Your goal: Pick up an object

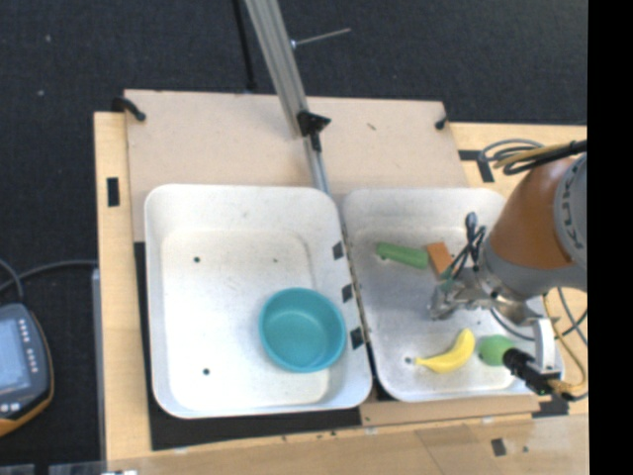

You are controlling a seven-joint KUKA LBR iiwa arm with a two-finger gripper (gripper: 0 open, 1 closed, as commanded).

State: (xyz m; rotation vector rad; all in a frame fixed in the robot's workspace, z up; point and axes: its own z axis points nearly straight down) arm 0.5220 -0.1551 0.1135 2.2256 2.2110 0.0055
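Two white bins are seen side by side on the counter (114,265). The left bin (198,226) is occupied by a teal bowl (302,329), set upright toward the bin's lower right corner, close to the wall shared with the other bin.

The right bin (396,211) is entered by the arm (539,231) from the right edge; the orange band is visible above the wrist. The gripper (445,303) is lowered near the bin floor, roughly at mid-bin. Fingers state: cannot be told, the tips are blurred and partly masked by the wrist body. Nothing is seen held between them.

Objects in the right bin:
- green elongated item (401,255), lying flat up-left of the gripper, apart from it
- small orange block (439,257), touching the green item's right end, just above the gripper
- yellow banana (447,354), lying near the lower wall, below the gripper, not touched by it
- green round item (493,349), just beside the banana's right tip, partly tucked under the arm hardware

A slanted aluminium rail (272,43) is mounted behind the bins. A handheld controller (20,364) is seen at the left edge, off the counter.
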